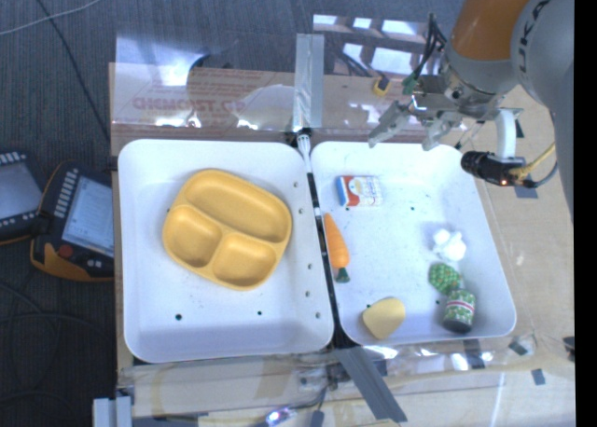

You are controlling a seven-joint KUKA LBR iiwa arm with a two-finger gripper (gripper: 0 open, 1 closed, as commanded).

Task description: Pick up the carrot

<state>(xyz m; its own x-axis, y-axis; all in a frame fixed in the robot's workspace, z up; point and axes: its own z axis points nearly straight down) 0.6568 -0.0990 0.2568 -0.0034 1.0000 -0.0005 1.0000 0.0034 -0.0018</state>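
Just beside bin wall, tapered orange carrot (pixel 335 244), green-tipped

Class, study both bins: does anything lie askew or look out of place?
The carrot lies pressed against the right bin's left wall, beside the divider, awkward for gripping. Otherwise nothing looks spilled or damaged.

I recorded the following colours. The carrot (pixel 335 244) was orange with a dark green tip. The divided plate (pixel 227 227) was plain yellow. Both bins (pixel 149 323) were white. The small carton (pixel 359 191) showed red, white and blue print. One item (pixel 451 245) was white, another (pixel 383 316) pale yellow. The can (pixel 458 309) carried a green-and-white pattern. The arm (pixel 522 15) was grey with an orange band.
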